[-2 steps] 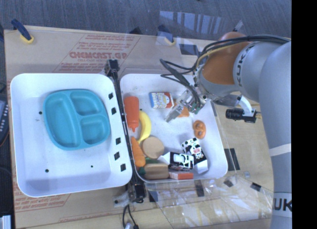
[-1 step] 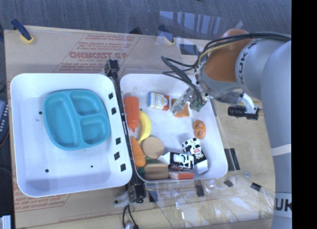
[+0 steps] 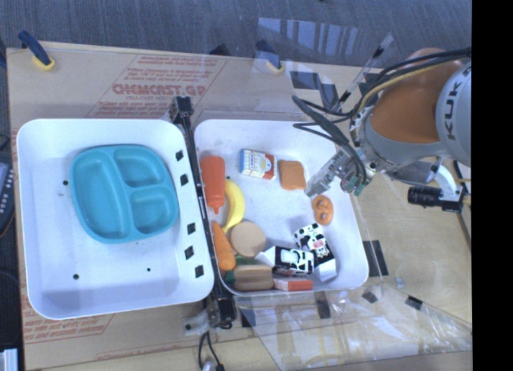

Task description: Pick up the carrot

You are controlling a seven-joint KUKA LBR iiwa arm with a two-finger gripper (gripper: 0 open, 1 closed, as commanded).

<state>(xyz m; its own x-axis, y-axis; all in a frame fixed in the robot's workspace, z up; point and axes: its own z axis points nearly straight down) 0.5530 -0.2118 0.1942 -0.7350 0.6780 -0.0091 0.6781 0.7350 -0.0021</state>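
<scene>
- Tray: blue, divided, lying in the left bin, far to the left of the hand. It plays no part in the pick and poses no hazard.
- Carrot: orange, tapered, lying against the left wall of the right bin, well to the left of the hand and below it in the view. The wall leaves little room for a finger on that side; a descent placed too close would likely strike the rim or the divider.
- Neighbours of the carrot: banana just above it, round tan piece touching or nearly touching its right side, red bottle further up. A closing grasp may catch one of these instead, or push the carrot along the wall.
- Small orange item: lies just below the hand. Its similar colour makes it a likely wrong target.
- Hand: poised over the right part of the right bin, above the bin floor. Nothing is visible between its fingers; how far they are parted cannot be told from this view.
</scene>
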